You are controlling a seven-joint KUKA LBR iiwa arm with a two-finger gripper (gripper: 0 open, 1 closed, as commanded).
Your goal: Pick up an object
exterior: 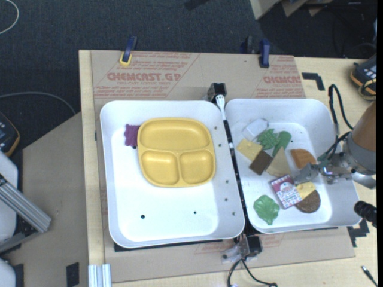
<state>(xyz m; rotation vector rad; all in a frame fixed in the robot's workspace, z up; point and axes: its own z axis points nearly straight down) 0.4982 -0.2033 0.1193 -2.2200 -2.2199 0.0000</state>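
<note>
Reaching in from the right edge of the frame, the gripper (302, 175) sits low over the right bin (323, 113), its grey body stretching leftward toward the clutter at the bin's lower middle. How far its jaws stand apart I cannot tell — the tip is small and blends with the things under it, and nothing is clearly seen between them, so I would not call anything held.

Just at the tip lie a red-and-white packet (285, 191), a yellow wedge (305, 189) and, just below that, a brown round piece (309, 204); an orange-brown lump (302, 158) sits just above. Any of these could be the task's object, and the packet or wedge looks the likeliest target, being closest.

Further left in the same bin are a green crumpled piece (266, 208) at the lower left, a brown block (261, 162) and yellow block (247, 148) near the middle, a green toy (272, 140) and a whitish item (255, 127) above them. They crowd together, which may make a clean single grab hard.

Across the divider, the left bin (161, 223) holds a yellow divided tray (176, 151) in its upper half, with a purple thing (131, 134) touching the tray's left edge — well apart from the arm.
</note>
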